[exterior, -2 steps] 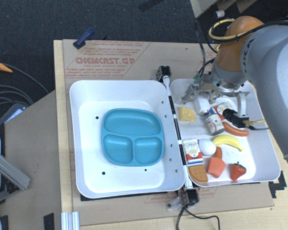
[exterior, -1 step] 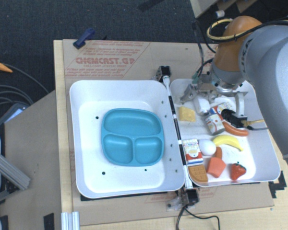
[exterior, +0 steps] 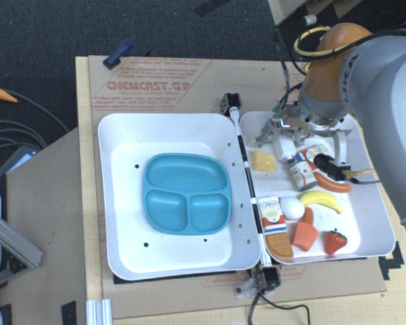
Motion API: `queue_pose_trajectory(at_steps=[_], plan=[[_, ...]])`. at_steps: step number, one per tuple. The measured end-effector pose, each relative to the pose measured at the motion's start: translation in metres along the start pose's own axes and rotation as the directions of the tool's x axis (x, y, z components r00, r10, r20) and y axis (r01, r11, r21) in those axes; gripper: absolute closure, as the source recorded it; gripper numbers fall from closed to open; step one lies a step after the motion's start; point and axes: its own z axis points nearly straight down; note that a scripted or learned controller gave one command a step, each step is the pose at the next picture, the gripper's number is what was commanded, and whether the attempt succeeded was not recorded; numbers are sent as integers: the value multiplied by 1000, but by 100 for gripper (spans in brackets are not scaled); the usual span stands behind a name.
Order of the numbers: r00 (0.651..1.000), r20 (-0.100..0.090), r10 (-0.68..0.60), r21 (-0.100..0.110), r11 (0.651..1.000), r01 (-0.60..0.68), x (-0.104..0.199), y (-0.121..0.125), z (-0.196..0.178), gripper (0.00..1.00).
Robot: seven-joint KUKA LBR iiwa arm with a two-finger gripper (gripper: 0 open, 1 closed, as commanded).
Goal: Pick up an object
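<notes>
My gripper [exterior: 302, 141] hangs low over the back of the right bin [exterior: 372, 244], open, its prongs spread and nothing between them. Just below it a small can [exterior: 299, 172] lies beside a red hot dog [exterior: 330, 181]. A yellow cheese wedge [exterior: 262, 161] sits to the gripper's left, near the bin's left wall. Further forward lie a banana [exterior: 322, 200], a white egg [exterior: 292, 208], a milk carton [exterior: 271, 215], an orange block [exterior: 304, 236], a strawberry [exterior: 335, 242] and a slice of bread [exterior: 280, 248].
The left bin [exterior: 115, 181] holds a blue divided plate [exterior: 187, 193]. The grey arm with its orange band [exterior: 338, 42] comes in from the upper right over the right bin's back corner. A black ridge [exterior: 245, 164] separates the two bins.
</notes>
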Motion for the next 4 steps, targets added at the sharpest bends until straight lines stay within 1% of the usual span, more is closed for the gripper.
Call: queue_pose_trajectory(at_steps=[4], plan=[[1000, 1, 0, -1, 1000, 0, -19, 0, 0, 0]])
